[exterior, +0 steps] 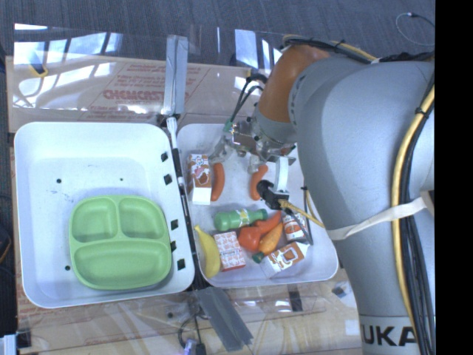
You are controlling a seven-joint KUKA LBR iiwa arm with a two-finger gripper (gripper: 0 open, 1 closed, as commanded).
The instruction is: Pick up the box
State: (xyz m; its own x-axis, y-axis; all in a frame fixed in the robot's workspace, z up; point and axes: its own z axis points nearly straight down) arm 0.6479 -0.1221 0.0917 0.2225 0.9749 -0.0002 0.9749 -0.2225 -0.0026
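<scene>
Near edge, right bin (235, 188): white, shallow, smooth plastic with rounded corners. Toy food lies crowded in its near half.

- Banana (207, 251), yellow, curved, one. It lies along the left wall.
- Box count: four, all small printed cartons with flat faces.
  - Near-left box (230, 250), red and white, lies just beside the banana.
  - Near-right box (285, 257), white and brown, lies tilted towards the near-right corner.
  - Middle box (294, 228) lies just behind the near-right box, by the right wall.
- Carrot (271, 237), orange, tapered, one. It touches a red rounded vegetable (250, 238), glossy, one. Both lie between the near boxes.
- Bottle (238, 218), green, cylindrical, one. It lies on its side just behind the vegetable.

Left bin (44, 168), same make, holds one plate (118, 242): light green, matte, rounded-square, three compartments.

Further back in the right bin:
- Sausages, two, orange-red, smooth and oblong. One sausage (217, 181) lies left of centre. The second sausage (256, 184) lies near the bin's middle, partly under the tool.
- Far box (198, 171), brown-red print, lies against the left wall, touching the first sausage.

Gripper (250, 151), bare metal, hangs over the far half of the right bin, above the second sausage. From this angle it cannot be told whether it is spread or closed. No box can be seen in it.

Arm (355, 139), grey and smooth, with an orange band (284, 80).
</scene>
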